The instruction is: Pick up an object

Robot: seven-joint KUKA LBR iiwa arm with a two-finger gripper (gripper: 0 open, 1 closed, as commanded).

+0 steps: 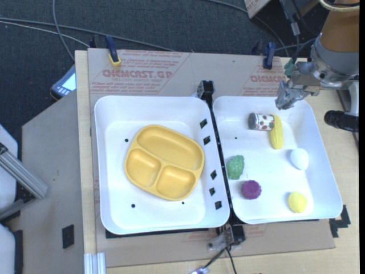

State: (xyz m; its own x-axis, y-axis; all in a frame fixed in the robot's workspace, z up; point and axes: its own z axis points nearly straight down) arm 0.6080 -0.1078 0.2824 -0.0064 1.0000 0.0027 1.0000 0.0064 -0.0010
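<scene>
While the claw (284, 101) hangs at the upper right of the frame, over the top edge of the right bin (328, 170), whether it is spread or pressed together cannot be told, and nothing is seen pinched in it. Nearest candidates lie just below and left of it: a small can (262, 121) with a white, dotted label lying on its side, and a yellow corn cob (276, 134) touching or just beside the can. Going for either would likely call for centring over one item alone and closing across its narrow width, since the can is round and may roll, and the two crowd each other. Lower in the same bin, well apart, sit a smooth white egg (299, 158), a knobbly green piece (235, 166), a purple ball-like piece (251, 189) and a glossy yellow lemon (297, 201); these rounded shapes look slippery and may squirt out sideways. Toward frame left, the left bin (111, 170) holds a yellow divided plate (164, 161), smooth plastic with three compartments. Both bins rest on a board on the bench (351, 170).
</scene>
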